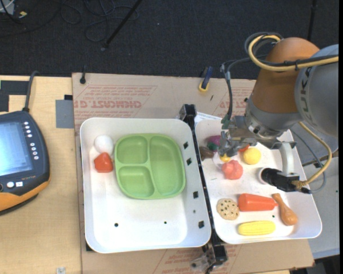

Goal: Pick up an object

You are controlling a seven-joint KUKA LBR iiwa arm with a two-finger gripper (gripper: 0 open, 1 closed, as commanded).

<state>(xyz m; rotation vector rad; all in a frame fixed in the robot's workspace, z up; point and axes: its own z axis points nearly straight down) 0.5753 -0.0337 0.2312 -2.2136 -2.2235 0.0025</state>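
Taking the pink toy (232, 170) in the right bin (308, 233) as the landmark: nearest the camera, a yellow corn cob (256, 228) lies close to that bin's near rim, straight in front of the toy and well apart from it. Between cob and toy sit 3 more pieces in a row: a round cookie (227, 208) just in front of the toy, an orange wedge (255, 202) to the cookie's right, and a brown drumstick (284, 209) further right, near the rim. Little bare floor is left among these 4. To the toy's left, past the edge where the 2 bins meet, the left bin (137, 233) has a wide bare stretch along its near side. Level with the toy, a green divided plate (150, 165) takes up that bin's middle, and a red piece (103, 162) lies beyond the plate, close to the far left wall. A white ball (103, 143) sits just behind the red piece. A yellow ball (251, 156) rests just behind and right of the toy, nearly touching it. The gripper (227, 148) hangs directly over the toy's far side; whether it is open, closed or gripping cannot be told. A purple piece (214, 141) lies behind and left of the toy, near the shared edge. Far left of the toy, off the bins, lies a teach pendant (11, 153).
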